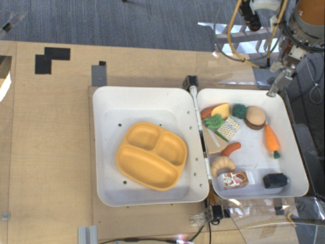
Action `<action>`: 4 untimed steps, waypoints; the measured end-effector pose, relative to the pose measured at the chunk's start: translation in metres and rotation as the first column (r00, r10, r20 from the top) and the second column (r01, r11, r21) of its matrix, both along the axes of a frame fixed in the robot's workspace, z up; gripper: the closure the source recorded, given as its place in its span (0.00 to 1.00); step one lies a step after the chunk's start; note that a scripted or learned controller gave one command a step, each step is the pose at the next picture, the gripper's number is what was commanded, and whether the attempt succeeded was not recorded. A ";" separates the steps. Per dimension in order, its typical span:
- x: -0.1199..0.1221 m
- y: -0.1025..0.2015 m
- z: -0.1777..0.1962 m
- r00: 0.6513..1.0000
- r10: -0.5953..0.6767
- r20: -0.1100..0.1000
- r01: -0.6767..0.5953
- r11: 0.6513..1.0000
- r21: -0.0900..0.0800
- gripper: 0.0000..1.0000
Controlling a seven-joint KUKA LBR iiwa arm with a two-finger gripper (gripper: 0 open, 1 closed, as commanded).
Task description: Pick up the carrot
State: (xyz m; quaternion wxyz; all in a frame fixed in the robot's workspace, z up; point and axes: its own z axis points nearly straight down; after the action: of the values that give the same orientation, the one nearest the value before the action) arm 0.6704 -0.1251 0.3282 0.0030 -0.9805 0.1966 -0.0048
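The carrot (pixel 271 139), orange with a small green tip at its near end, lies lengthwise near the right wall of the right bin (pixel 299 173). Nothing rests on it, and a brown and cream burger toy (pixel 255 117) sits just up and left of it. My gripper (pixel 275 86) hangs above the far right corner of that bin, a good way beyond the carrot and clear of every object. Above it the arm's orange band (pixel 310 4) rises out of the top right of the view.
The right bin also holds a yellow wedge (pixel 221 109), green broccoli (pixel 238 110), a checkered packet (pixel 228 129), a red sausage (pixel 231 149), a croissant (pixel 222 162), a small carton (pixel 235 179) and a black block (pixel 275 180). A yellow divided plate (pixel 151 155) fills the left bin (pixel 104 111).
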 end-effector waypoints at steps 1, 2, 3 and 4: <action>-0.047 -0.071 -0.027 0.982 0.190 -0.004 -0.190 0.982 -0.005 0.00; -0.002 -0.078 -0.075 0.982 0.187 -0.007 -0.187 0.982 0.002 0.00; -0.001 -0.079 -0.071 0.982 0.187 -0.001 -0.187 0.982 -0.002 0.00; -0.001 -0.079 -0.071 0.982 0.187 -0.001 -0.187 0.982 -0.002 0.00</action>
State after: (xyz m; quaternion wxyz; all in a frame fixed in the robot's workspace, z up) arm 0.6692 -0.2041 0.2573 0.0022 -0.9946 0.1039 -0.0042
